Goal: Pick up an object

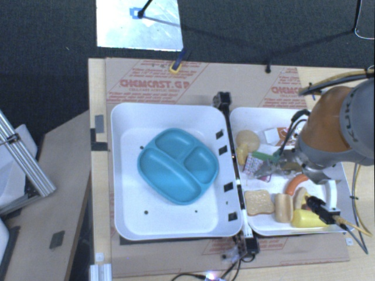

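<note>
The right bin (pixel 266 230) holds several toy foods. Among them are a beige potato-like lump (pixel 247 140), a toast slice (pixel 258 202), a tan bread roll (pixel 283 208), a yellow piece (pixel 306 218) and an orange sausage shape (pixel 295 184). A grey patterned packet (pixel 254 164) and a green piece (pixel 266 155) lie near the bin's middle. My gripper (pixel 273 167) is low over the bin's middle, right beside the packet and the green piece. The arm covers the bin's right part.
The left bin (pixel 126 157) holds a blue divided plate (pixel 178 165). A black divider with clips (pixel 229 157) runs between the bins. A shiny metal sheet (pixel 139 15) lies beyond the bench. Cables trail at the bench's right edge.
</note>
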You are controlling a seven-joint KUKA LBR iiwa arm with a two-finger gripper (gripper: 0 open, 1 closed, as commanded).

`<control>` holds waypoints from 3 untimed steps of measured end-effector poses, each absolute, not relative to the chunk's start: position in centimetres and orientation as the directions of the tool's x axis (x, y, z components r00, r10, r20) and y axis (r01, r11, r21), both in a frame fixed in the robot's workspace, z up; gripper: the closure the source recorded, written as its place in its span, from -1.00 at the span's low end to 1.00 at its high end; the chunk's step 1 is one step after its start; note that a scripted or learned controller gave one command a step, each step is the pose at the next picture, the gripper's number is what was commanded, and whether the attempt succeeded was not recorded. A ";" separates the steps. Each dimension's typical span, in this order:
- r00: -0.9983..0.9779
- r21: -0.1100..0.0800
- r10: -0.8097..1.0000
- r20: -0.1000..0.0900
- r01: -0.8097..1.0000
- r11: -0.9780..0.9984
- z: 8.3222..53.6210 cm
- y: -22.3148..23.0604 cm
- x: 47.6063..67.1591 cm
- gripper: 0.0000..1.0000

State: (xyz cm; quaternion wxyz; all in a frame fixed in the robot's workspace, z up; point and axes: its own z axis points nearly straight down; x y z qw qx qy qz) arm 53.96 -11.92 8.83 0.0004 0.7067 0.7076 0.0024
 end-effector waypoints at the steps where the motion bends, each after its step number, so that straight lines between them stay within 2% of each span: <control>1: -0.001 0.013 1.000 0.003 1.000 0.001 10.1 -11.9 54.2 1.00; 2: -0.004 0.006 1.000 -0.001 1.000 0.004 15.4 -11.1 53.8 1.00; 3: -0.004 0.009 1.000 -0.002 1.000 0.004 21.9 -11.2 54.1 1.00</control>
